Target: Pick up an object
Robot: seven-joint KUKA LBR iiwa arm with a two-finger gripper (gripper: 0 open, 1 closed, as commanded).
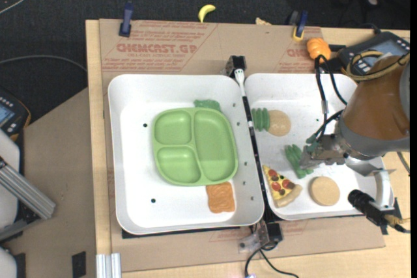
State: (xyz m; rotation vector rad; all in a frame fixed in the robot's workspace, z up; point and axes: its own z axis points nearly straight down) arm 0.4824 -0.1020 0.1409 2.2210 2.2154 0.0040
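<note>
- The gripper (318, 154) is low in the right bin (296, 84), its tip just beside a dark green toy (296, 159) that lies near the bin's middle; whether the fingers are apart or together cannot be told, and nothing shows between them.
- Near the bin's near edge lie a pizza slice (282, 185) and a round tan cookie (324, 191), close together.
- Toward the divider sit a ribbed green piece (260, 119) and a pale round piece (279, 123), touching each other.
- The far part of the right bin is bare white floor.
- In the left bin (124, 140) a green divided plate (194, 145) fills the middle, with a small green piece (207, 103) at its far rim and an orange slab (221, 197) at its near rim.
- The left bin's left margin is open.
</note>
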